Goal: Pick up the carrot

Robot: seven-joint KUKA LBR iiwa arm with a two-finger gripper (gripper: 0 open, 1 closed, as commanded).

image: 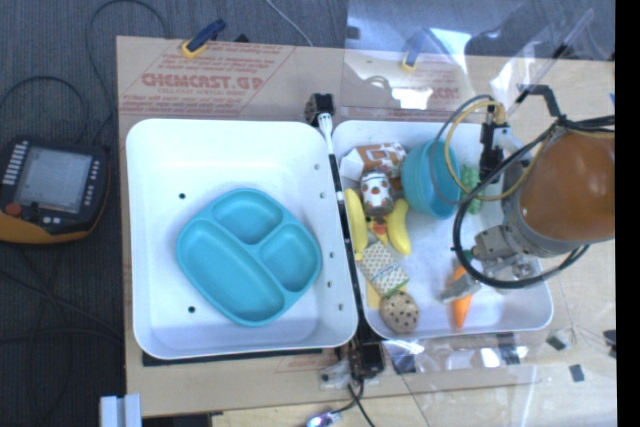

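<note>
I see the carrot right under my claw, long axis pointing away from it. Can't tell the claw's state

A blue divided plate lies in the left bin, while the right bin holds a banana and teal bowl.

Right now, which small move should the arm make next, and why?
Probably a short descent straight onto the carrot. The end effector hangs just above its upper end, near the front wall of the right bin, and the carrot lies apart from the other toys.
</note>
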